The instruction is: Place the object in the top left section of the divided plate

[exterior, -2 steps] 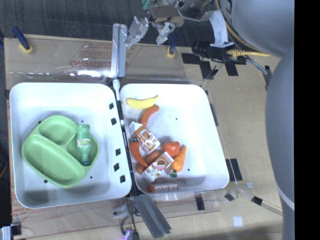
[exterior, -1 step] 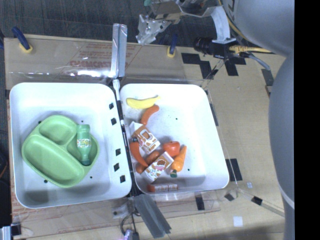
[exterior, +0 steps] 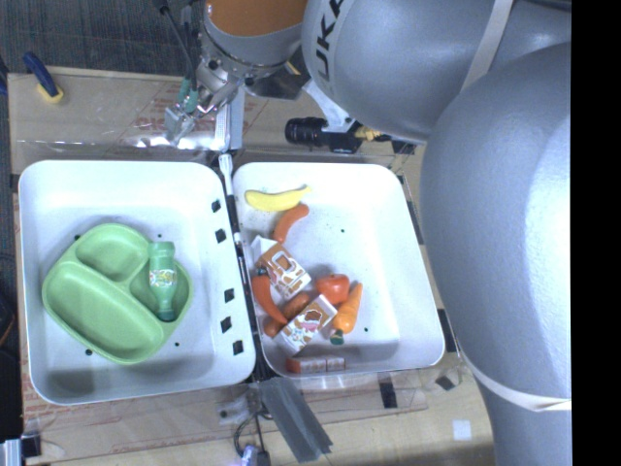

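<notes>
The green divided plate (exterior: 97,309) lies in the left bin (exterior: 58,187). A small green bottle (exterior: 163,280) with a pale label lies in the plate's narrow right section, cap pointing to the far side. The plate's top left section (exterior: 112,250) holds nothing. My gripper (exterior: 192,110) hangs high over the far edge of the bench, above the gap between the two bins and well away from the bottle. Nothing shows in its grasp.
The right bin (exterior: 408,260) holds a banana (exterior: 275,198), orange carrots (exterior: 289,221), two juice cartons (exterior: 286,272), a tomato (exterior: 333,287) and other small items. The big grey arm covers the upper right. A blue tool (exterior: 44,76) lies at the far left.
</notes>
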You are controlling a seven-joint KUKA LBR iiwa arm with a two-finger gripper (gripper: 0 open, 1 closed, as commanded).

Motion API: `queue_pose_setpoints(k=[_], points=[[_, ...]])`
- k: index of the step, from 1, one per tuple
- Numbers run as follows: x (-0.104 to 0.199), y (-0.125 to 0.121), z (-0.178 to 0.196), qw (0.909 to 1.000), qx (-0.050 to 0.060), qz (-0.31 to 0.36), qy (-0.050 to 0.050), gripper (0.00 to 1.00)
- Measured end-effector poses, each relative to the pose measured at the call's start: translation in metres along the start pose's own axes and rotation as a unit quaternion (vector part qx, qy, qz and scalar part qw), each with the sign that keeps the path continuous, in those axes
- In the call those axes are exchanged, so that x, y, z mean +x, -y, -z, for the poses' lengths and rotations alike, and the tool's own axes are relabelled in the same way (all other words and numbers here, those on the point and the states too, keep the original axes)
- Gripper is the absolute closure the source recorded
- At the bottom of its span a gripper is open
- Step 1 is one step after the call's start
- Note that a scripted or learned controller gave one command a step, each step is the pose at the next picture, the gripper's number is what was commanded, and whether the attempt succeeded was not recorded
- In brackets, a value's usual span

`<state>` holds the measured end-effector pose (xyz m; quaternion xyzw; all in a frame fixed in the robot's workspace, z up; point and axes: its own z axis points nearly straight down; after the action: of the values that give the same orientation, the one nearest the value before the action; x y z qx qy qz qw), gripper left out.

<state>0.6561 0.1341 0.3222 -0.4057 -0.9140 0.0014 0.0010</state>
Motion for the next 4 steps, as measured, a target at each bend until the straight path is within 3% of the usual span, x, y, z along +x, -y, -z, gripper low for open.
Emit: queue_pose_setpoints(k=[1, 2, 4], points=[[-0.023, 0.053, -0.107, 0.9949, -0.001, 0.101, 0.000, 1.00], [0.001, 0.133, -0.131, 0.9744, 0.000, 0.225, 0.000, 1.00], [0.000, 0.132, -0.110, 0.9736, -0.001, 0.228, 0.001, 1.00]])
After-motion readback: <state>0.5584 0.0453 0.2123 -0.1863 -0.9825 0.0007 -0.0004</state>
